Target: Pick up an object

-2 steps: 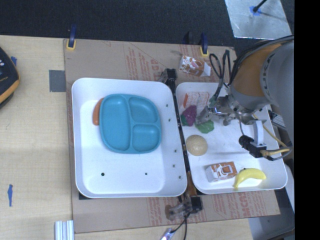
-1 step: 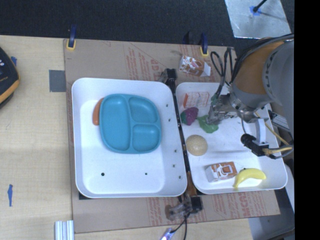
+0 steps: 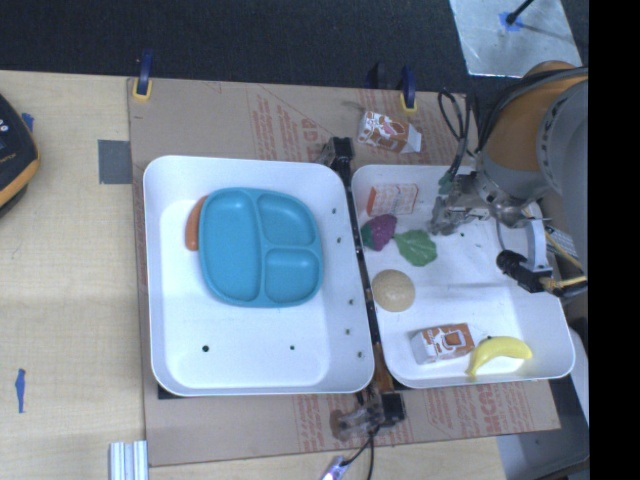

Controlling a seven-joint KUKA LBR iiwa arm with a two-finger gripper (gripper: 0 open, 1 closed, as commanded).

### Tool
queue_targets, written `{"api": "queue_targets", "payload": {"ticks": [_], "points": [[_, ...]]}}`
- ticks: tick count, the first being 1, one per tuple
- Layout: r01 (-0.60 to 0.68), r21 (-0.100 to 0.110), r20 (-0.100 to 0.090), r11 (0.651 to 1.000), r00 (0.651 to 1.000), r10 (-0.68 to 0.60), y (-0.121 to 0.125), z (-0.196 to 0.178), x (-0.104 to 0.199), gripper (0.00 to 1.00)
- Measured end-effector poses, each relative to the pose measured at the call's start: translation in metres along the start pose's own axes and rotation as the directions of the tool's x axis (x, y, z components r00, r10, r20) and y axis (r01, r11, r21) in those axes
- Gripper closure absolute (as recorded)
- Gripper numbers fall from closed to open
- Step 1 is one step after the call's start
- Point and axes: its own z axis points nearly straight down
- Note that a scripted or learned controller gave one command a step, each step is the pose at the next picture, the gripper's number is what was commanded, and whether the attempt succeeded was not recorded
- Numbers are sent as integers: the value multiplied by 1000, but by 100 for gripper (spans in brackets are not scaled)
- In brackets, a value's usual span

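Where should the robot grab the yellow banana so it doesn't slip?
Probably across the banana's thick middle, coming straight down from above. It lies flat in the right bin's near corner, curved, with thin ends that could slip out. The brown carton sits close on one side and the bin's rim on the other, so sideways approaches look cramped.

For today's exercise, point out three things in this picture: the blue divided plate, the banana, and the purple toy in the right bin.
blue divided plate point(image 3: 262, 246): camera view, on the ridge between its compartments.
banana point(image 3: 500, 353): camera view, on the middle of its yellow curve.
purple toy point(image 3: 379, 232): camera view, on its centre.
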Motion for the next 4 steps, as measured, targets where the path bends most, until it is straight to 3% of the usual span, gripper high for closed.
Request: {"api": "queue_targets", "payload": {"ticks": [1, 2, 3, 4], "points": [[2, -1, -1, 1000, 1000, -2, 19, -39, 31, 100], [2, 1, 0, 1000, 1000, -2, 19, -39, 31, 0], [0, 1, 0, 1000, 1000, 0, 4, -25, 9, 0], [3, 2, 1, 1000, 1000, -3, -34, 1, 9, 0]]}}
